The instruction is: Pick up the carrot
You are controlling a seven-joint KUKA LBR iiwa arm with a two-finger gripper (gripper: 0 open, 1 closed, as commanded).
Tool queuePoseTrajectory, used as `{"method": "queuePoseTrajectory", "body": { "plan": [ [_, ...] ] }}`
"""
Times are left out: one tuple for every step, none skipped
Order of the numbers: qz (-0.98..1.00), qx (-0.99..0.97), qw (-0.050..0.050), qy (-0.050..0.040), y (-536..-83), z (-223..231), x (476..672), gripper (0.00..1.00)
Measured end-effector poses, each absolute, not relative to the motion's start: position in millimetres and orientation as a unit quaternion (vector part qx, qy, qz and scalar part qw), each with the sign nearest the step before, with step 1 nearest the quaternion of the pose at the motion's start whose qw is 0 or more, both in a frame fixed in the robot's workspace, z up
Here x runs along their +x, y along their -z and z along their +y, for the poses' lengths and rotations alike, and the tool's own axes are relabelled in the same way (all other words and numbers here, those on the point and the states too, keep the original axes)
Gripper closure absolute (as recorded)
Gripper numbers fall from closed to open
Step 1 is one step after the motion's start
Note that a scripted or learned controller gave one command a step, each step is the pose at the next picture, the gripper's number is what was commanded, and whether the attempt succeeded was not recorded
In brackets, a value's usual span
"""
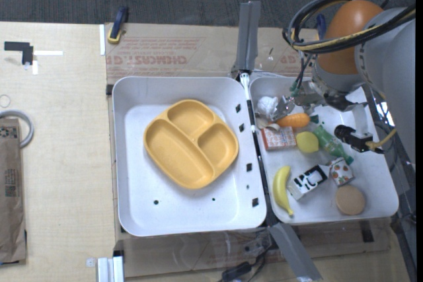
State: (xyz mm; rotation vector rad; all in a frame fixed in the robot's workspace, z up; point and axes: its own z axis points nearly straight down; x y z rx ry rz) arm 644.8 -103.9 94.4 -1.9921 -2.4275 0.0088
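- Camera view — I find the carrot [293,120] in the right bin [390,198], toward its upper left part, lying just above the red-and-white packet [277,138] and up-left of the lemon [307,142]
- Its long axis runs roughly left to right across the picture, thick end to the left and the taper pointing right, tilted only slightly
- My tool [289,107] hangs right at the carrot's upper left, so close that the two look to be touching or nearly so; the arm [390,56] comes in from the upper right, over the bin's far corner
- The carrot lies just below and a shade to the right of the tool — so I judge the coming move to be a short drop with the grip set across the carrot's width, not along its length
- Whether the tool is apart or together I cannot tell, the metal is too cluttered there
- I see nothing that proves the carrot is clamped, so I count it as resting in the bin
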Motion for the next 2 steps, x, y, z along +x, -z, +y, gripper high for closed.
{"method": "queuePoseTrajectory", "body": {
  "plan": [
    [-0.774, -0.633, 0.005, -0.0058, -102.6, -118.0, 654.5, 0.00],
    [-0.751, -0.661, -0.001, 0.0007, -94.0, -105.3, 616.9, 0.00]
  ]
}}
